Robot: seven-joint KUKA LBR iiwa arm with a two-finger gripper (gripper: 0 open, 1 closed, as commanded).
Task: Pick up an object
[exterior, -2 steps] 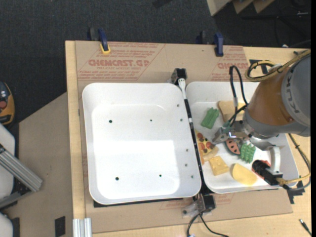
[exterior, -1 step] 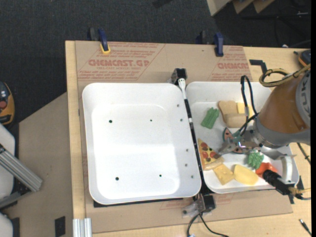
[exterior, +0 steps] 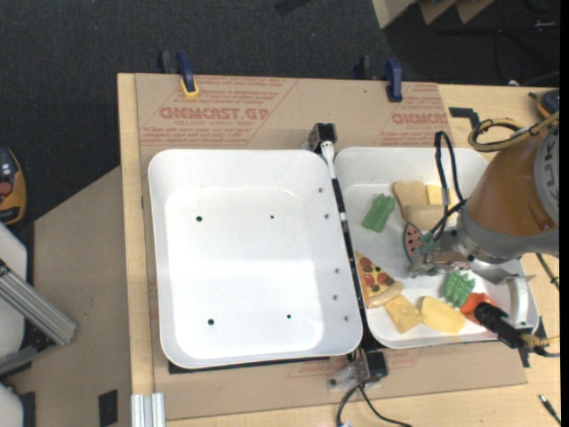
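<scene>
Orange-banded arm [exterior: 520, 198] looms at 3 o'clock, gripper [exterior: 433, 254] down in right bin [exterior: 356, 163]; claw state can't tell. Watermelon slice [exterior: 412, 238] just beside at 10; green block [exterior: 379, 212] farther, 11; pizza slice [exterior: 377, 280] at 8; cheese wedge [exterior: 402, 313] at 7. Left bin [exterior: 169, 238] at 9.

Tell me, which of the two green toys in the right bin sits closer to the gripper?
The bumpy green toy beside the carrot, just below and right of the gripper. The other, a smooth green block, lies farther off toward the bin's upper left.
</scene>
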